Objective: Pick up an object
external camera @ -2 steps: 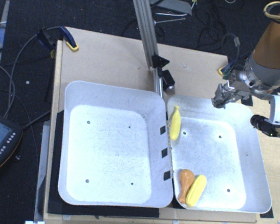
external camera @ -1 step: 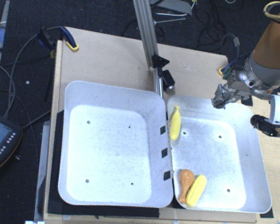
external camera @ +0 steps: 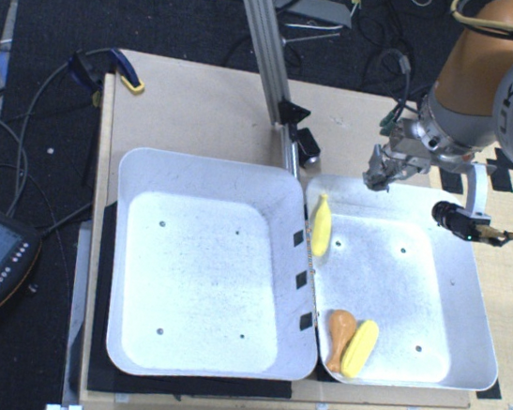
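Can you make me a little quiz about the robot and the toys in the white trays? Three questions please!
1. True or false: the orange toy and the yellow toy next to it lie in the right bin.
2. Where is the other yellow toy? A) in the middle of the left bin B) by the right bin's left wall C) on the brown bench
3. Fill in: the gripper hangs over the right bin's ____ edge.

Key: 1 true. 2 B. 3 far.
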Robot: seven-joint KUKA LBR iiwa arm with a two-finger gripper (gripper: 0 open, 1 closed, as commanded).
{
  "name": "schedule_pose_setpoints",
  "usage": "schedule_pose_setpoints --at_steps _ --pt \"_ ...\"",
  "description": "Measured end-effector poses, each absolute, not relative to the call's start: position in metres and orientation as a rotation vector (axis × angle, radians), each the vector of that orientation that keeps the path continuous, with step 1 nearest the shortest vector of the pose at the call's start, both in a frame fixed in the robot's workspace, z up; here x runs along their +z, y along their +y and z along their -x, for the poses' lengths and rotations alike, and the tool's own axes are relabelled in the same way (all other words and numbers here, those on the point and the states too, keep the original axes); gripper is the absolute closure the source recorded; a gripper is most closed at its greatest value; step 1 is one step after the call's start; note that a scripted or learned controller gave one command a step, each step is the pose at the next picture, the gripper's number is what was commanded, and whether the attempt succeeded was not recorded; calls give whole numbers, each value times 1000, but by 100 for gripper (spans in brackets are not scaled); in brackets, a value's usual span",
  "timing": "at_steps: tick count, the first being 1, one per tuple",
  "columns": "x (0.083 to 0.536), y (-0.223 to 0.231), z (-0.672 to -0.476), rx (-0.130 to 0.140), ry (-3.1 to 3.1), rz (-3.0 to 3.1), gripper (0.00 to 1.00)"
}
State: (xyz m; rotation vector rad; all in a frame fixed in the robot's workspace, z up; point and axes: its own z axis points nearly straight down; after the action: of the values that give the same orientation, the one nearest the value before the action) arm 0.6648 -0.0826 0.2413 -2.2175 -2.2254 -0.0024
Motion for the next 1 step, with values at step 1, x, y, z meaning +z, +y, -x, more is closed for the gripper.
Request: schedule_pose_setpoints --at_steps 1 --pt "230 -26 -664 -1 -2225 2216 100"
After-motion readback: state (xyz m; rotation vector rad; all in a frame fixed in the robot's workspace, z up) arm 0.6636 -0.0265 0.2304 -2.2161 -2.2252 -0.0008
